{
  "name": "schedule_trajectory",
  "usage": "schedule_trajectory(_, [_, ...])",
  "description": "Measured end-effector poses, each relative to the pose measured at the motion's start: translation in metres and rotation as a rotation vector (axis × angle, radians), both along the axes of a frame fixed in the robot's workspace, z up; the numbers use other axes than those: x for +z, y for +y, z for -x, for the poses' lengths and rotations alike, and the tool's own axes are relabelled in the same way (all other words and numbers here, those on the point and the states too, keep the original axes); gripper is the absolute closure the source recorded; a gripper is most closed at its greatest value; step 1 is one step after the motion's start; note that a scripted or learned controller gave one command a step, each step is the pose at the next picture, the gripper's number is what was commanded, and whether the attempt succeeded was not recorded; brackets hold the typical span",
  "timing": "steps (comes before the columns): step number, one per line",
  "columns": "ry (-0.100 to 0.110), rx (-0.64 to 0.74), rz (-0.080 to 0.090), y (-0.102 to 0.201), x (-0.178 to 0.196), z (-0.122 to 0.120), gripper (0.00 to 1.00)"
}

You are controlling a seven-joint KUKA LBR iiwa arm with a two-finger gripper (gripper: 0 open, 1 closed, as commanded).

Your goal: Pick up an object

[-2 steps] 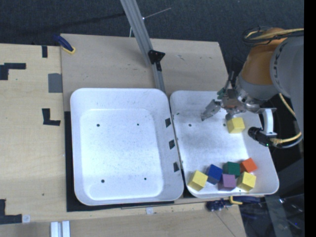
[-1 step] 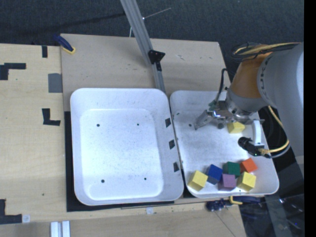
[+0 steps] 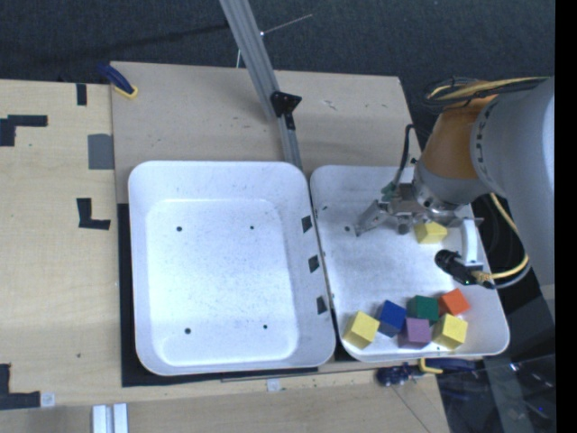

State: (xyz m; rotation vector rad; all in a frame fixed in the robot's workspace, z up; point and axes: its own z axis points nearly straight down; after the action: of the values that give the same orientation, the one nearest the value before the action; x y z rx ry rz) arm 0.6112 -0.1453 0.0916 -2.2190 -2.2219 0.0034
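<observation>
Pincer (image 3: 379, 216) hung over right bin (image 3: 361, 332), fingers spread, gripping nothing; yellow block (image 3: 431, 233) just beside it.

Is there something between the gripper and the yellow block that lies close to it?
Nothing visible lies between them. The gripper hangs over the right bin, and the yellow block sits just right of it, beside the wrist, on bare floor.

Bins (image 3: 144, 188) matt white plastic (speckled); bench (image 3: 54, 170) pale wood grain; pole (image 3: 248, 34) brushed metal.
</observation>
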Motion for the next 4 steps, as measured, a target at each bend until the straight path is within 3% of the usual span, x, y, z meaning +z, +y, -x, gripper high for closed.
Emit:
schedule_trajectory(1, [0.0, 0.001, -0.001, 0.001, 0.01, 0.0, 1.0])
schedule_trajectory(3, [-0.007, 0.0, 0.0, 0.001, 0.115, -0.005, 1.0])
schedule_trajectory(4, [-0.002, 0.0, 0.0, 0.001, 0.114, -0.005, 1.0])
